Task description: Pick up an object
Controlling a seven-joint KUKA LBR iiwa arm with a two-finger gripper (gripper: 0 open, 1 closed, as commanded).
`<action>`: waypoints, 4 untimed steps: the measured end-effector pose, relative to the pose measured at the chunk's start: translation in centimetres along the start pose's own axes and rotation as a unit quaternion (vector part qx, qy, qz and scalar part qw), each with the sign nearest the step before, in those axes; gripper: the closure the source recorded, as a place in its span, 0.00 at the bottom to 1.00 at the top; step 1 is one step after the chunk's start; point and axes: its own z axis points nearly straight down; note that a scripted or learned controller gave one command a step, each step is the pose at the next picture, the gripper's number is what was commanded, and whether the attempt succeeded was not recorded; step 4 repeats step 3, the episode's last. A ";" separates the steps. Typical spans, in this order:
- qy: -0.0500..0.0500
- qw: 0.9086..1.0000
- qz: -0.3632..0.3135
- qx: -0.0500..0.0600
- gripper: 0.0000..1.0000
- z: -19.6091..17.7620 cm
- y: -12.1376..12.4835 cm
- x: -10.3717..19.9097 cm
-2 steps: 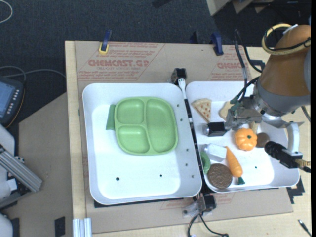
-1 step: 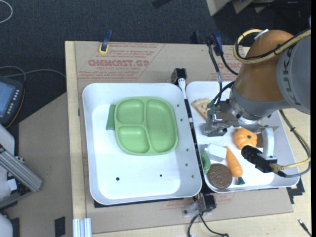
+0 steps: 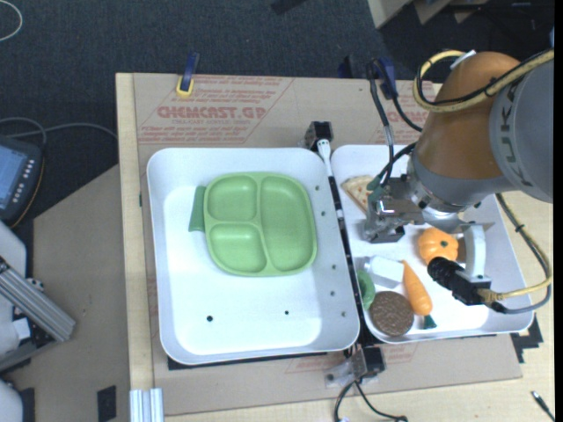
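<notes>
My gripper [image 3: 383,222] hangs over the middle of the right bin [image 3: 506,319], under the grey and orange wrist. Right of it lies an orange round fruit [image 3: 436,243]. Below it are a carrot [image 3: 417,289], a brown round cookie [image 3: 391,313], a white block [image 3: 385,270] and a green piece [image 3: 365,284]. A tan slice [image 3: 358,188] lies at the bin's upper left, just left of the gripper.
The left bin [image 3: 176,262] holds a green divided plate [image 3: 259,222]. A ridge [image 3: 339,236] separates the two bins. A black cable connector [image 3: 456,281] and yellow cable cross the right bin's right side. Cardboard lies under both bins.
</notes>
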 end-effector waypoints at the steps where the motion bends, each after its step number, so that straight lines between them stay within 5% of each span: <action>1: 0.000 1.000 0.000 -0.001 1.00 0.0 0.3 -0.1; 4: 0.000 1.000 0.001 0.000 1.00 -1.9 0.1 -0.2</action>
